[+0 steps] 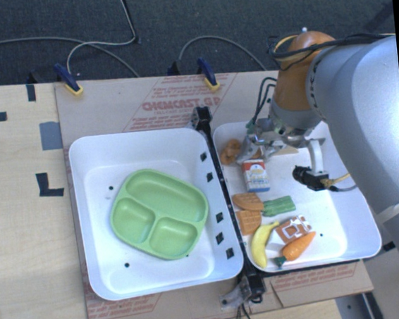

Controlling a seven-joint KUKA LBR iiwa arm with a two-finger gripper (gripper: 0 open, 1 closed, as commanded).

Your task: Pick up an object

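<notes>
My gripper [257, 148] hangs low over the back of the right bin [347, 210], on the arm that reaches in from the right. Directly under and in front of it stands a small white carton [256, 176] with a red top and a blue label. A brown cookie-like piece [232, 149] lies just left of the gripper. Nearer the front lie two toast slices [247, 202], a green pea pod [278, 206], a banana [260, 244], a carrot [298, 245] and a small red-and-white box [290, 228].
The left bin [90, 202] holds a green divided plate [159, 212]. A black divider with clips [217, 189] runs between the bins. A black cable fitting [313, 177] hangs off the arm over the right bin.
</notes>
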